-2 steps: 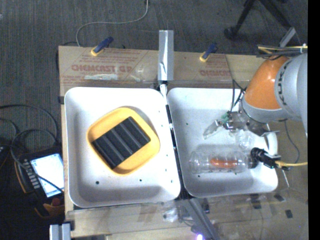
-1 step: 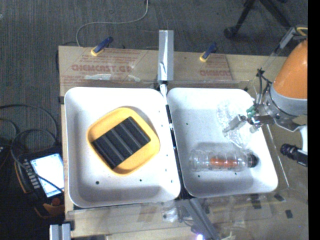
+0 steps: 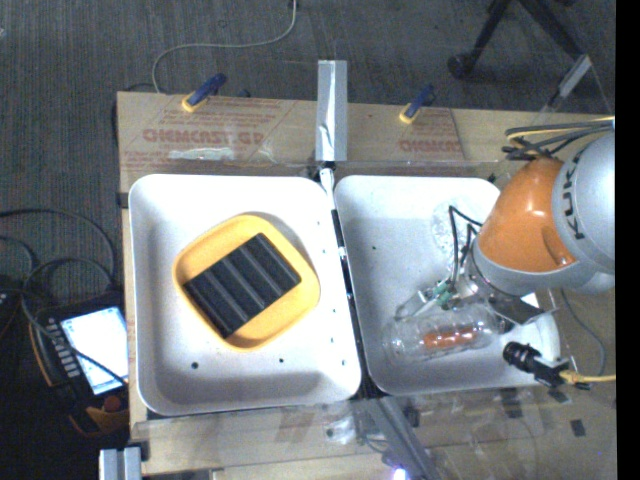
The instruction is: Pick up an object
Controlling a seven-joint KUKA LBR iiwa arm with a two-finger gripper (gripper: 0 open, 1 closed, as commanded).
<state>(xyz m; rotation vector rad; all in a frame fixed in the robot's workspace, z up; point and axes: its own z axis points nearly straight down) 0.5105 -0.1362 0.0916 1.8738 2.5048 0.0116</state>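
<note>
Currently the arm (image 3: pixel 560 223) reaches into the right bin (image 3: pixel 395 218); gripper (image 3: pixel 450 293) sits just above a clear plastic bottle (image 3: pixel 440 333) lying on its side there. Can't tell the gripper's state. Left bin (image 3: pixel 160 208) holds a yellow tray with black ribbed insert (image 3: pixel 247 280).

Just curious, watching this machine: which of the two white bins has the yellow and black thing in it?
The left bin holds the yellow and black object. The right bin instead has a clear item under the arm.
</note>
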